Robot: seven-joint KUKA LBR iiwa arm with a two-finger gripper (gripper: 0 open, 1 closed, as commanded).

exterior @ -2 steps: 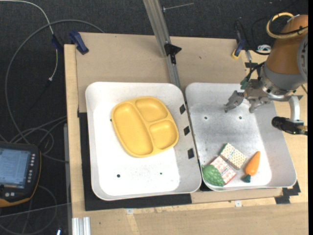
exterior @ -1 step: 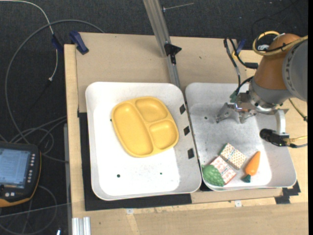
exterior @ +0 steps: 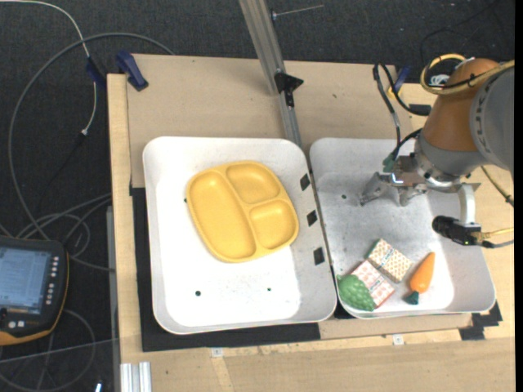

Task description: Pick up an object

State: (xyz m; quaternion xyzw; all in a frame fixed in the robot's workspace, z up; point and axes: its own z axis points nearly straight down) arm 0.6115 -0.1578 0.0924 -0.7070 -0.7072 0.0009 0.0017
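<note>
My gripper (exterior: 382, 198) hangs over the upper middle of the right bin (exterior: 347, 158), its fingers (exterior: 365, 198) spread open with nothing between them. The loose objects lie at that bin's front edge, well below the gripper: an orange carrot (exterior: 422, 273), a patterned box (exterior: 389, 260), a second patterned box (exterior: 373, 281) beside it, and a green knobbly piece (exterior: 355, 291) at the front left corner. None of them touches the gripper.
A yellow divided plate (exterior: 242, 211) lies in the left bin (exterior: 167, 243). A metal pole (exterior: 263, 31) slants in from the top down to the gap between the bins. Cables run beside the arm's wrist at the right.
</note>
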